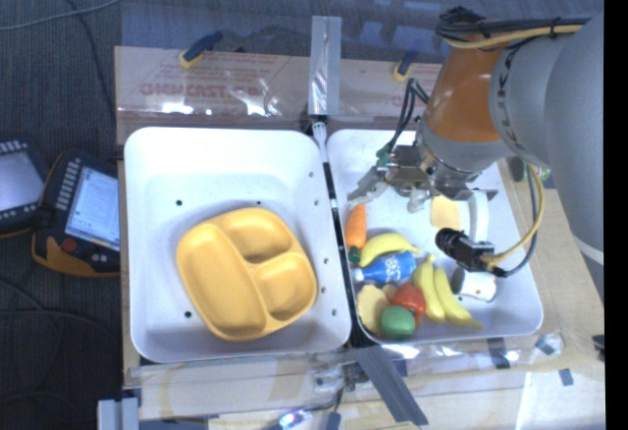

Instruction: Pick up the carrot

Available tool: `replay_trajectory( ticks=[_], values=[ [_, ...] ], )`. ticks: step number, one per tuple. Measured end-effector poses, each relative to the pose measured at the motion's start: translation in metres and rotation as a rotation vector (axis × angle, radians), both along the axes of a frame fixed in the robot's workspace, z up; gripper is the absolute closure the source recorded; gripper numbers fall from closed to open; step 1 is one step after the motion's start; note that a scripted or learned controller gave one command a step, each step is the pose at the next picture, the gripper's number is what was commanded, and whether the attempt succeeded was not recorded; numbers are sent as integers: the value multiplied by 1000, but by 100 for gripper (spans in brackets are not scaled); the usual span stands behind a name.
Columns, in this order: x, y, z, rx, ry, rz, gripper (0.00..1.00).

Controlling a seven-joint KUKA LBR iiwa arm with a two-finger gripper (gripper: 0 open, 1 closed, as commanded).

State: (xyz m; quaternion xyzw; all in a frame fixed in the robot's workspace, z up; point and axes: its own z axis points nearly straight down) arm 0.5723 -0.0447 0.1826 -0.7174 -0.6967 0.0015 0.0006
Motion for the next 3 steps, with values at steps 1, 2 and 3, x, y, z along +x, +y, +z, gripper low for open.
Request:
replay_trajectory(
  ticks=[1, 2, 3],
  values=[
    [2, -4, -1, 1, 1, -74, 0],
    [1, 4, -1, 2, 1, -106, 0],
    [9, 0, 0, -4, 1, -52, 0]
  ],
)
